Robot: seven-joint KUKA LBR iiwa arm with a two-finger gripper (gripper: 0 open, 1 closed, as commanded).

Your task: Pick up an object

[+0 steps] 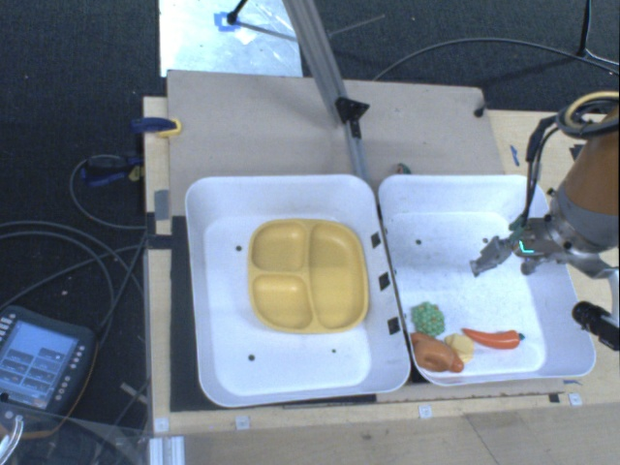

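Camera view sets the gripper [496, 256] above the right bin [455, 197], its grey fingers [487, 259] too small and blurred to tell whether apart or together, with nothing visible between them. Below the fingers, near the bin's front edge, lie a green broccoli piece [427, 318], a brown piece [436, 353], a pale yellow bit [460, 346] partly tucked behind it, and an orange carrot [491, 338]. Well left of the fingers, a yellow divided plate [309, 275] sits in the left bin [218, 289]. Most of the arm [589, 197] is cut off at the frame's right.
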